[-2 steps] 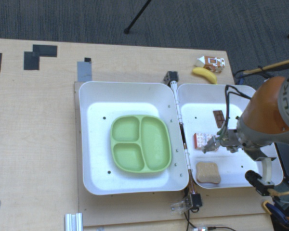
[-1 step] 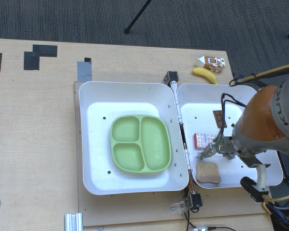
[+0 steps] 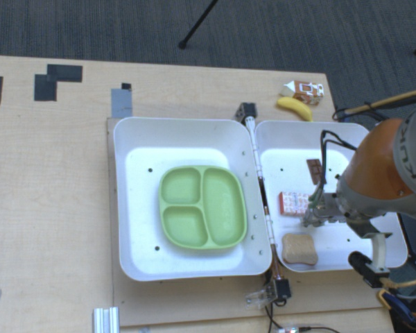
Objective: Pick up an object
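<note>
Though low inside the right bin point(image 3: 277, 151), not yet holding anything, as far as can be seen. Speaking of the hand point(image 3: 313, 217) here: just beside the small red and white box point(image 3: 293, 202), maybe touching its edge. Too dark and small there to tell the hand's state, spread or pressed together. Cannot see anything pinched.

So, by guess, only at the start: down in the bin, nothing grabbed, nothing lifted. Left to do: close on one thing and raise it out of the bin.

Likely going for the box. Looks flat, lying on the white floor near the middle of that bin. Red with white marks. Probably light and easy to push away.

Also in there: a tan lump point(image 3: 299, 249) like a sponge near the front, and a little brown piece point(image 3: 313, 168) farther back.
</note>
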